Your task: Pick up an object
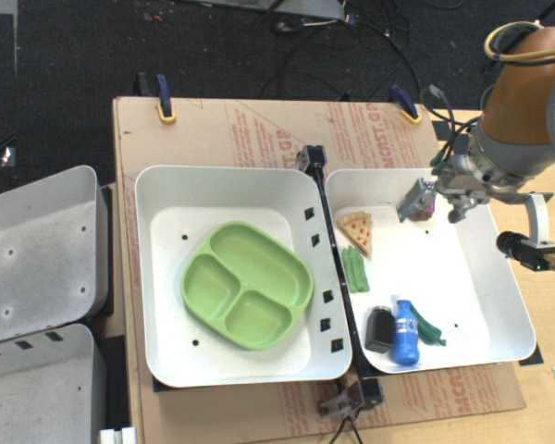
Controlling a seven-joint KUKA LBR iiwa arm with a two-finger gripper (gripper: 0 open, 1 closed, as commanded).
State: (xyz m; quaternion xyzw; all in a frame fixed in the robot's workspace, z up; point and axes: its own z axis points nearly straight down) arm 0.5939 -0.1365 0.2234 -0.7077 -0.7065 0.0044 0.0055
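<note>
On the far left, spare white trays (42,239) sit off the bench, out of play. Moving in, the left bin (157,192) carries a green divided plate (248,285), lying flat and turned at an angle, filling most of the floor. Across the black divider (331,248) and we're in the right bin (481,276), where the pickable things are clustered along the left wall: a pizza-slice toy (357,231) up top, a green strip (354,270) just below it, then near the front edge a small black block (380,329) touching a blue bottle (405,333), with a dark green piece (428,328) tucked beside the bottle. Now the arm, coming in from the right, orange band over grey wrist, and the gripper (424,202) hangs near the bin's back left area, close beside the pizza slice. There's something purplish at the fingertips, but whether it's gripped or how wide the tool stands, I cannot tell. My read: it's lined up for that back corner.
</note>
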